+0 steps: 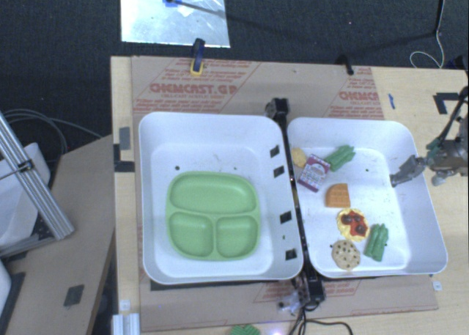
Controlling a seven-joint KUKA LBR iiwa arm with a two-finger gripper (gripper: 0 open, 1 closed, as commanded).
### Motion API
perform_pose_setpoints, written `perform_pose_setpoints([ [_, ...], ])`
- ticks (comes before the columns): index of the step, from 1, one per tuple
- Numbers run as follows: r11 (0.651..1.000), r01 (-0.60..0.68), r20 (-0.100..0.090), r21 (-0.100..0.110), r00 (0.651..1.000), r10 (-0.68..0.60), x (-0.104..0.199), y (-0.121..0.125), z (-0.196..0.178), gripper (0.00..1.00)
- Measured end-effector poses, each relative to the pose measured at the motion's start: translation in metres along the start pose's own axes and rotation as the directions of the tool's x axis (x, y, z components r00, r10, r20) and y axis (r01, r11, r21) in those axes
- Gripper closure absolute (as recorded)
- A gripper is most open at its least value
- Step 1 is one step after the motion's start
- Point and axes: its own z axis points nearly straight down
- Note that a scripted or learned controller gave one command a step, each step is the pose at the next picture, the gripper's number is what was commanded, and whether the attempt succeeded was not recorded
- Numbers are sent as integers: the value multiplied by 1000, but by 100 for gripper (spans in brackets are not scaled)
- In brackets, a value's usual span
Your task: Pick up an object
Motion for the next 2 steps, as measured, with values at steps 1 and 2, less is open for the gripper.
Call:
perform_pose_setpoints([
  [1,1000,0,-6,11,1000,0,49,-33,109,0],
  [2,1000,6,3,-7,1000,-6,114,15,163,0],
])
